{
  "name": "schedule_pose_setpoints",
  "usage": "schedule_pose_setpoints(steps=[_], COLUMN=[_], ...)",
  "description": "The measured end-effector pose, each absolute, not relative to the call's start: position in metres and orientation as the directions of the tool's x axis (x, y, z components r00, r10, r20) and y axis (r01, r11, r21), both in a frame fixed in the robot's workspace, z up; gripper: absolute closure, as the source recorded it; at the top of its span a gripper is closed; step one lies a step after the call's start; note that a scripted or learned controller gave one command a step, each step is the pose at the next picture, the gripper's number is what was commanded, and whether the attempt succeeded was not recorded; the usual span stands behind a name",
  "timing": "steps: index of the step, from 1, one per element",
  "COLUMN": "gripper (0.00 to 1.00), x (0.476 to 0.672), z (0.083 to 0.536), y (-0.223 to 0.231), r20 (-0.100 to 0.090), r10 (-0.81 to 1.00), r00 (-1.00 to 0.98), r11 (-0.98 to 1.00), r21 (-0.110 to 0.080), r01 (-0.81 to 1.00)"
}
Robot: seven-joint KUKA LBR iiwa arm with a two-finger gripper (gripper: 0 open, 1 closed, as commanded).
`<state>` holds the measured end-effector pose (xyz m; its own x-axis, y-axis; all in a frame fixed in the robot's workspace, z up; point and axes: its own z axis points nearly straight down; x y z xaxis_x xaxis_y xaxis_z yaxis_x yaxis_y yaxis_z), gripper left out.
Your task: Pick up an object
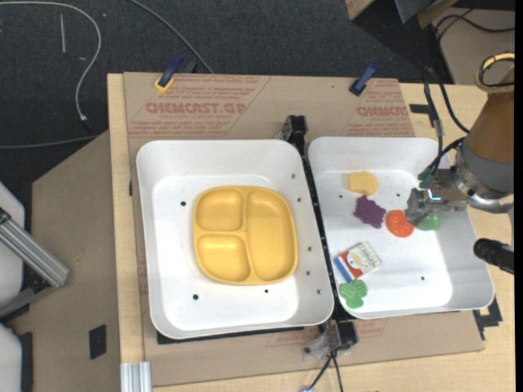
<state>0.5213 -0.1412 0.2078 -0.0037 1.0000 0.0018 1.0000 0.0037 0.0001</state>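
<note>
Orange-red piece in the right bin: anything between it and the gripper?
Nothing visible. The gripper sits low right beside the orange-red piece, at its right edge, with a green item directly under it. The purple toy lies on the far side.

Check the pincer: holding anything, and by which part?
Cannot be told. The pincer sits low in the right bin, at the green object beside the red-orange object, but nothing is visibly between its fingers.

You have a yellow three-compartment plastic tray (245,235) lying flat in the left white bin (163,178). Two blue clamps (169,73) pin the printed cardboard sheet (245,104) to the worktop's far edge, and a white cable (82,55) loops across the dark carpet (245,23) beyond.
</note>
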Motion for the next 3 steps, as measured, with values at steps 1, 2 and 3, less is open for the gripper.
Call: schedule_pose_setpoints(steps=[1,2,3], gripper=[1.00,1.00,1.00], x=[0.533,0.551,0.559], z=[0.216,0.228,0.219], y=[-0.079,-0.025,0.022], r20=[0.002,0.002,0.000], r10=[1.000,1.000,1.000], r00=[-0.008,-0.007,-0.004], r11=[0.008,0.007,0.004], r21=[0.003,0.003,0.001], r01=[1.000,1.000,1.000])
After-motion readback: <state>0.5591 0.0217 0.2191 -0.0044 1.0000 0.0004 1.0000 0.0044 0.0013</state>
